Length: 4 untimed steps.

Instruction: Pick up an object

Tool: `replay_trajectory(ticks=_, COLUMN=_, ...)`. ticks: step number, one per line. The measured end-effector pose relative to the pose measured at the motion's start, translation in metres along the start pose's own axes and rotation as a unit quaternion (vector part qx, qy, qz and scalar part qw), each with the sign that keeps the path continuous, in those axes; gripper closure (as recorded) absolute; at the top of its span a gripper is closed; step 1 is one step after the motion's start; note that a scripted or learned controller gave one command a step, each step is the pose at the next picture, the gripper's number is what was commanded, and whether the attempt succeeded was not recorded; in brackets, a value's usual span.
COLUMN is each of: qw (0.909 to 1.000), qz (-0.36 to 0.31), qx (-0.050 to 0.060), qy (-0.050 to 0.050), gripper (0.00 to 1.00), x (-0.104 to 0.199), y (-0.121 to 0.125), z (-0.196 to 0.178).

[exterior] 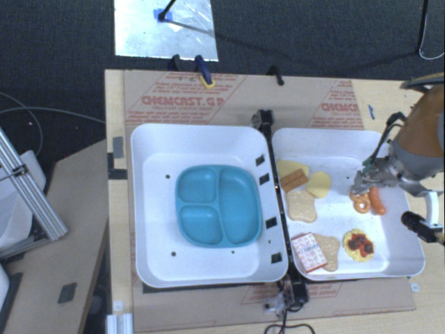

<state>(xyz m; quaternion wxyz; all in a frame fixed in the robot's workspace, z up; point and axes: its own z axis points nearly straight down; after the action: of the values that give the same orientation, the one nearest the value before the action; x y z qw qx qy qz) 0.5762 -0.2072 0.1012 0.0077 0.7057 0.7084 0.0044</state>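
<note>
The right bin (334,147) holds several toy foods. An orange sausage (377,200) and a small orange ring (361,203) lie near its right wall. My gripper (363,185) hangs right over these two, just above and to the left of the sausage, and I see nothing held in it. Farther left lie a yellow round slice (320,184), a brown wafer (293,179) and a beige slice (302,205). Along the front lie a red-and-white packet (309,252), a beige cracker (329,245) and a small pizza (359,244).
The left bin (160,145) holds a blue divided plate (217,205). A black divider with clips (270,179) runs between the bins. The grey and orange arm (424,138) comes in over the right bin's right wall. Brown cardboard (188,99) lies under both bins.
</note>
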Motion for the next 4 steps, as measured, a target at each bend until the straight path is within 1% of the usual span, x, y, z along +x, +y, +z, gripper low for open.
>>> replay_trajectory(ticks=3, qw=1.0000, qz=-0.002, qx=-0.005, qy=-0.001, gripper=1.00, x=0.000, y=0.003, z=-0.032)
replay_trajectory(ticks=4, qw=1.0000, qz=-0.004, qx=-0.002, qy=0.001, gripper=1.00, x=0.053, y=0.062, z=-0.164)
